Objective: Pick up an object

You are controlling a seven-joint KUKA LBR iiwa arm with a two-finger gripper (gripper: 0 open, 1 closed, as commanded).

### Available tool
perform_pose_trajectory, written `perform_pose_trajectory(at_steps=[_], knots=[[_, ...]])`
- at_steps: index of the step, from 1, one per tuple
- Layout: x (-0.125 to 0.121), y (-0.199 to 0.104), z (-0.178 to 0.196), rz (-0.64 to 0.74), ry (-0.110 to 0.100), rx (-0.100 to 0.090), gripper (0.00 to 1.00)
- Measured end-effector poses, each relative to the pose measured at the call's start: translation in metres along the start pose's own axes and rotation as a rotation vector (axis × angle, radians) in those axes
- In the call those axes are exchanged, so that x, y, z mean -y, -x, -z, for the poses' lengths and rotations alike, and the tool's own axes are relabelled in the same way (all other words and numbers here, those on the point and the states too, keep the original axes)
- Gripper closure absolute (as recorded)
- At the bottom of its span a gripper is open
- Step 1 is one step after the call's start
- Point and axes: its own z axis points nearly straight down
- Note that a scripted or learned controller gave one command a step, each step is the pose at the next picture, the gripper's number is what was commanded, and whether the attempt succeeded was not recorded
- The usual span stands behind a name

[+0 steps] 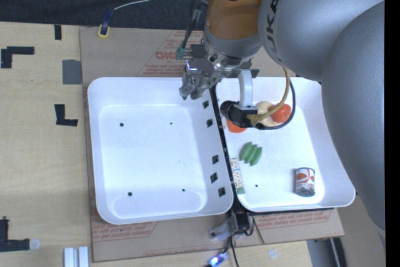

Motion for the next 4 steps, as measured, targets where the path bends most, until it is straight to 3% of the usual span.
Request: perform_pose_trajectory(at_steps=[1,2,3,4], knots=[[-0.029,-0.073,0.131,0.002,0.032,-0.005,1.00],[-0.060,-0.126,0.120,-0.003,0.023,-0.001,1.00],[-0.031,-0.122,0.097,-0.006,0.017,0.002,1.00],[-0.057,-0.118,0.195,-0.004,0.029,-0.003,1.00]])
